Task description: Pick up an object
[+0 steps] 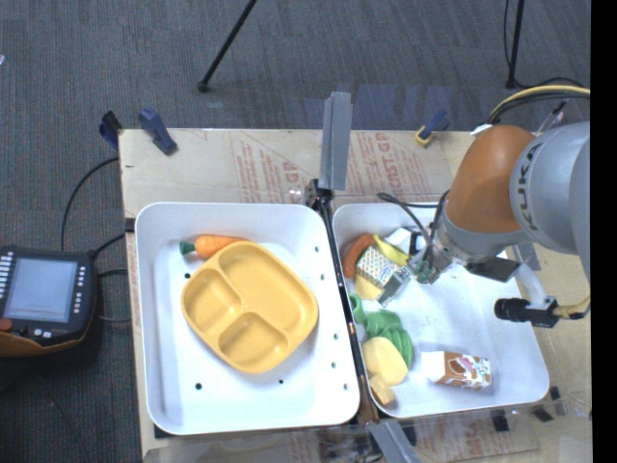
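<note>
My gripper (407, 278) hangs low over the upper left part of the right bin (501, 340), under the arm's orange band. Its tip is right beside a small metal grater with a yellow handle (378, 268), touching or nearly touching its right side. An orange-red rounded piece (355, 251) lies just left of the grater. Below them lie a green leafy toy (388, 324), a pale yellow rounded toy (384, 360) and a small brown-and-white carton (458, 368). The arm hides the bin's upper right corner.
The left bin (164, 355) holds a yellow divided plate (249, 305) and a toy carrot (212, 245) at its upper edge. A grey post (335, 148) rises at the divider between the bins. A teach pendant (43, 297) lies off the bench at the left.
</note>
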`<action>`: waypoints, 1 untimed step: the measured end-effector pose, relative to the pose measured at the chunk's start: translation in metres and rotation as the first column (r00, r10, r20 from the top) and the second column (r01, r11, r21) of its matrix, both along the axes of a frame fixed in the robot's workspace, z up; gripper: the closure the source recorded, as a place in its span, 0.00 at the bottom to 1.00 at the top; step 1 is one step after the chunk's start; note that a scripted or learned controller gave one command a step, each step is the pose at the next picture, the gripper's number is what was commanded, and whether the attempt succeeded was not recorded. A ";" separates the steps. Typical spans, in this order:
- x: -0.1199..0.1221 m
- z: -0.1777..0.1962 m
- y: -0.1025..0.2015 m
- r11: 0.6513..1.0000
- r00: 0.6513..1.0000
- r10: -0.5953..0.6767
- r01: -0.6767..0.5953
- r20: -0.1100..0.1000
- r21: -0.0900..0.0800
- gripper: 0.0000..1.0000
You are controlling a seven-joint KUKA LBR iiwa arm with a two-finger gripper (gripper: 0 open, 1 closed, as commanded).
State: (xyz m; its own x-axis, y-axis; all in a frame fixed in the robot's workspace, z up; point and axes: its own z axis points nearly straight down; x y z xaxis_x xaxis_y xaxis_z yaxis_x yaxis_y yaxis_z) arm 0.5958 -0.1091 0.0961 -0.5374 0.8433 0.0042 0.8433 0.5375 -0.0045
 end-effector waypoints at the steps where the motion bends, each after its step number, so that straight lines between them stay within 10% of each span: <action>1: -0.079 0.034 0.020 0.982 0.982 0.191 -0.191 0.000 0.002 0.00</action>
